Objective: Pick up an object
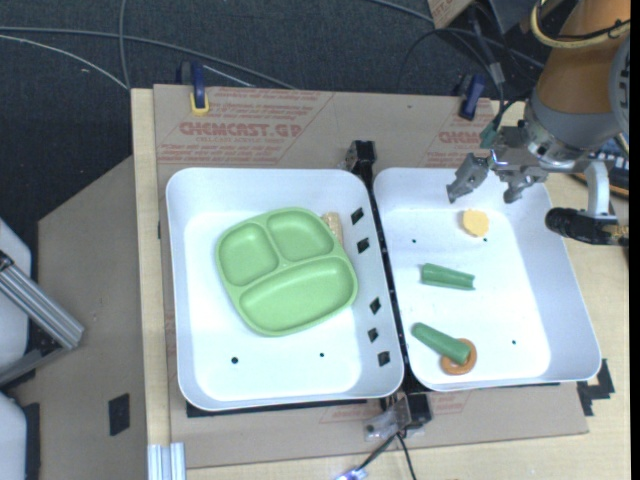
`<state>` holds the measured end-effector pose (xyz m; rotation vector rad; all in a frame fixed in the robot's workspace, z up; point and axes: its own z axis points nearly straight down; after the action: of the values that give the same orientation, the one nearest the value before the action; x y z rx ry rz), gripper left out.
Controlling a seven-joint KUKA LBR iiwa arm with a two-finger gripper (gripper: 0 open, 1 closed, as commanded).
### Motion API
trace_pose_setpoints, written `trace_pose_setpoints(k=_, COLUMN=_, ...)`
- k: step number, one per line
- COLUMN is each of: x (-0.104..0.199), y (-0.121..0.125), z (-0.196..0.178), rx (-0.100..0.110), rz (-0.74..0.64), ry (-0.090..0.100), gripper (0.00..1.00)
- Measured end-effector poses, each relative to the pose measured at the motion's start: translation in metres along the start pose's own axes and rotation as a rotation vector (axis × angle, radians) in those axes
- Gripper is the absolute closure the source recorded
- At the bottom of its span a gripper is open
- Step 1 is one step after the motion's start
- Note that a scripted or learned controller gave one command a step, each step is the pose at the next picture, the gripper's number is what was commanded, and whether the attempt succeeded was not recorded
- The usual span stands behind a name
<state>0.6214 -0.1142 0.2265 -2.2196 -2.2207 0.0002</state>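
My gripper hangs over the back of the right bin, its two fingers spread apart with nothing between them. A small yellow piece lies just below and in front of the fingers. Further forward in the same bin lies a short green stick. Near the bin's front, a second green stick rests on an orange ring.
The left bin holds a green divided plate with a small tan piece at its back right edge. Black clips line the seam between the bins. A cardboard sheet lies under both bins.
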Motion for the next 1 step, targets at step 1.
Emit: trace_pose_setpoints(k=1, x=-0.0016, y=0.0095, z=0.0551, rx=0.003, rz=0.000, ry=0.000, gripper=0.00)
